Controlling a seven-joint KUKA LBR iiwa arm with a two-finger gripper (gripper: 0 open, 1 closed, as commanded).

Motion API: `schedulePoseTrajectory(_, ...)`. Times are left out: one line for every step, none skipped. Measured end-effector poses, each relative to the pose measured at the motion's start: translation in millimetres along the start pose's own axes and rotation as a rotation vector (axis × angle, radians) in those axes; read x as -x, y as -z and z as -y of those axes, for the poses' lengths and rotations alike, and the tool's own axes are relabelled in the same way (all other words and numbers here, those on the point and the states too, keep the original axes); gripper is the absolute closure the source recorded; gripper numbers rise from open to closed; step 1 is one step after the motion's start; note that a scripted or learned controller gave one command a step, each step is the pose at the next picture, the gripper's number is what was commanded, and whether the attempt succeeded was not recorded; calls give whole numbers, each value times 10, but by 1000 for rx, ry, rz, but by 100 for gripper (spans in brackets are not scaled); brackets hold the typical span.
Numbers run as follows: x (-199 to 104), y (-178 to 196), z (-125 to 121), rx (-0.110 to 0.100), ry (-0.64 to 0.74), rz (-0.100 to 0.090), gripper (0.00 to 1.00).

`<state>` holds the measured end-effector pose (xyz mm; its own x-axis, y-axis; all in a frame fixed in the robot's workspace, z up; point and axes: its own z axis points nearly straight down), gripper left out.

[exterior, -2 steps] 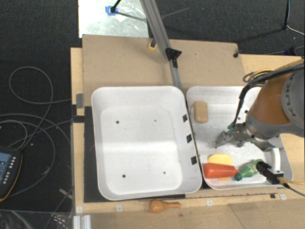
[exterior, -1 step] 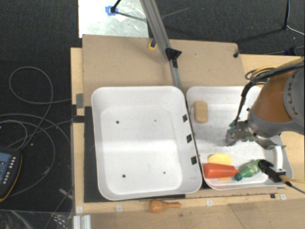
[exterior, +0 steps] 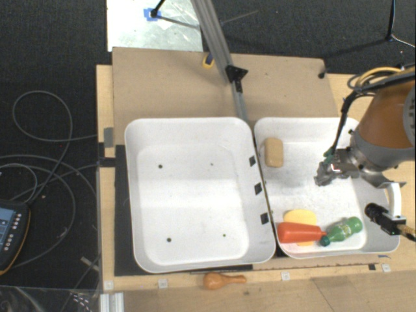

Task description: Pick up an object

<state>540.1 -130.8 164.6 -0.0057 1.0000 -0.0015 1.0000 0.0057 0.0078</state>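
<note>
Cardboard sheeting covered the bench beneath both bins. Nearest the camera, a tan pear-shaped object (exterior: 224, 279) lay on the bench outside the bins. Along the near wall of the right bin (exterior: 305, 132) sat an orange carrot-like item (exterior: 298, 233), a yellow piece (exterior: 301, 217) touching it, and a green bottle (exterior: 340, 231) just beside. My gripper (exterior: 324, 174) hung over the bin's bare middle, apart from all of them; whether it was apart or together could not be determined. Farther back, a tan block (exterior: 274, 152) rested near the dividing wall. Judged status: nothing picked; selection, descent, grasp and lift remained.
</note>
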Motion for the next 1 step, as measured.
schedulePoseTrajectory(42,586,60,0,-1,1,100)
